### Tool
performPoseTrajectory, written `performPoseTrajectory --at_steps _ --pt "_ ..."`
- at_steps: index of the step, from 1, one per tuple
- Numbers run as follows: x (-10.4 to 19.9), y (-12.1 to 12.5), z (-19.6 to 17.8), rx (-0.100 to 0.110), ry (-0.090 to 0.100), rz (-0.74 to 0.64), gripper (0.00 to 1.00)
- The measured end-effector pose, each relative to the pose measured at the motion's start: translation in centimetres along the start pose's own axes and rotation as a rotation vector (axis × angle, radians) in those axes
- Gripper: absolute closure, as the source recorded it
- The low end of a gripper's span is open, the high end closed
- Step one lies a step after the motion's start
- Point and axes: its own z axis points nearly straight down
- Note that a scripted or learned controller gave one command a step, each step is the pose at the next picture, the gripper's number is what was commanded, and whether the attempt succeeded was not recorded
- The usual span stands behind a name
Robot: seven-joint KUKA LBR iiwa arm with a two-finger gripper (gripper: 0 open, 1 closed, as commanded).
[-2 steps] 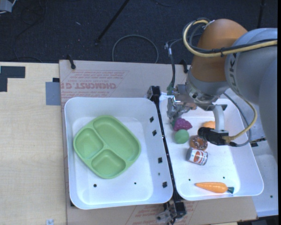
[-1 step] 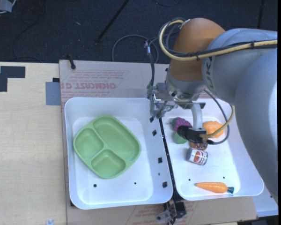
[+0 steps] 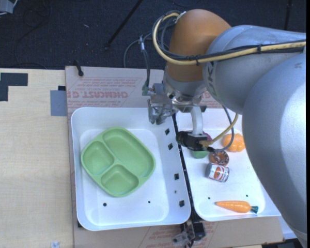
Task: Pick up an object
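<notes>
My gripper (image 3: 179, 119) hangs below the orange wrist band, over the divider between the two bins, at the back of the right bin (image 3: 258, 190). Just below it, a dark object (image 3: 188, 139) lies on a small green and purple item (image 3: 200, 152). Near them are an orange fruit (image 3: 235, 142), a brown round piece (image 3: 219, 157) and a small tin can (image 3: 217, 172) on its side. An orange carrot (image 3: 234, 206) rests near the right bin's front edge. I cannot see anything held in the gripper.
A green divided plate (image 3: 118, 160) sits in the left bin (image 3: 88, 211). The large grey arm covers the right side of the view and part of the right bin. Bare wooden bench (image 3: 26, 164) lies to the left.
</notes>
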Motion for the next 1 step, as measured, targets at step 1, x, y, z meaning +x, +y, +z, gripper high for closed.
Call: performPoseTrajectory --at_steps 1 --pt "-0.19 -0.08 0.08 0.002 -0.002 0.002 0.0"
